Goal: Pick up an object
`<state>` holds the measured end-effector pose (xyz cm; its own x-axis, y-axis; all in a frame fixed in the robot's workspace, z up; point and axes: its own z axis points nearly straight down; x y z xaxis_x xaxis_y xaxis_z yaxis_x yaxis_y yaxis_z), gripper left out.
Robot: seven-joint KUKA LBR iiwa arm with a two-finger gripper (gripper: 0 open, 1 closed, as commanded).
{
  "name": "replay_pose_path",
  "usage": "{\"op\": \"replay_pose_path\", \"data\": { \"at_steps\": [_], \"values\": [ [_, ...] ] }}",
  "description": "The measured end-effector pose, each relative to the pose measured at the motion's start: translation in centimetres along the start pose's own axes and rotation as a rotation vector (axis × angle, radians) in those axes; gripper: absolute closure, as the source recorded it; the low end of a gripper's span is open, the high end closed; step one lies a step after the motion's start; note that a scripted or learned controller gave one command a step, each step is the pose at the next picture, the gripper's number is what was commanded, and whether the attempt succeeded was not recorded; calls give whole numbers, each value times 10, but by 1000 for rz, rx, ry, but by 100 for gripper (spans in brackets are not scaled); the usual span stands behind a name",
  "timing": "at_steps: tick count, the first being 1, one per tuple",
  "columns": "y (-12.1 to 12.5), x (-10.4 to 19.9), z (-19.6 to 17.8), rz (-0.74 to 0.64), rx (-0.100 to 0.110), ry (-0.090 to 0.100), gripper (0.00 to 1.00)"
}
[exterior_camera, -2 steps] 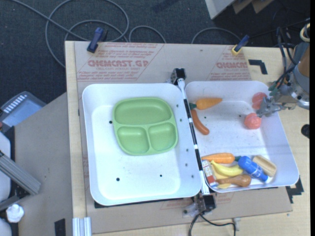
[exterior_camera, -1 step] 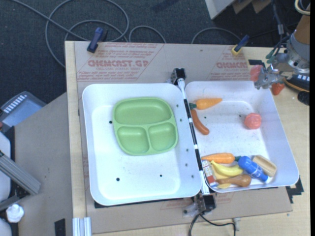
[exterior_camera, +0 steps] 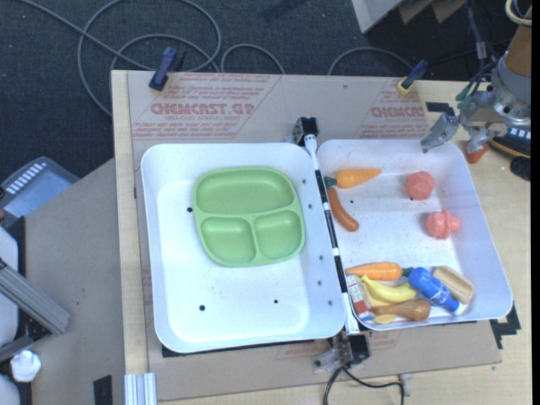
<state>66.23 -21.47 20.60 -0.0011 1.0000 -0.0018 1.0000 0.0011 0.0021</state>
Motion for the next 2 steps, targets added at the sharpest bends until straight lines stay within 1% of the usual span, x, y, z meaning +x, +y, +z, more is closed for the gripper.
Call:
{"op": "replay_pose_path", "data": {
  "at_steps": [1,2],
  "values": [
    [-27,22,122,0,3,2,0],
    [1,55,122,1,15,-2,0]
  ]
}}
